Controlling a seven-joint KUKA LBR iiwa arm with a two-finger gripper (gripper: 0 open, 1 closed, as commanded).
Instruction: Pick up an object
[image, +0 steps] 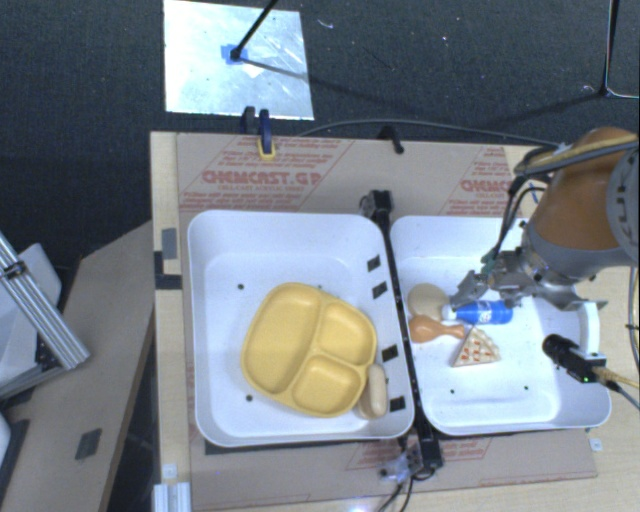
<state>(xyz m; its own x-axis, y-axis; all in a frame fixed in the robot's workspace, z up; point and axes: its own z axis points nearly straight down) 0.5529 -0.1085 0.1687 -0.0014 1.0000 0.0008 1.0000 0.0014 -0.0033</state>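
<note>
Partly, jaws (478, 297) hide a blue-and-white bottle (487, 314).

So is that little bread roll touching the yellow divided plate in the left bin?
Touching. The camera view shows the bread roll lying pressed against the lower right rim of the yellow plate, with no bin floor visible between them.

Left bin (215, 300) carries a yellow tray (310, 348) (three compartments, sitting slightly askew), with a tan bread roll (375, 390) touching its lower right corner. Behind the bins, a clamp (264, 133) grips the brown board (300, 170), and a shiny sheet (240, 60) lies on the dark floor.
</note>
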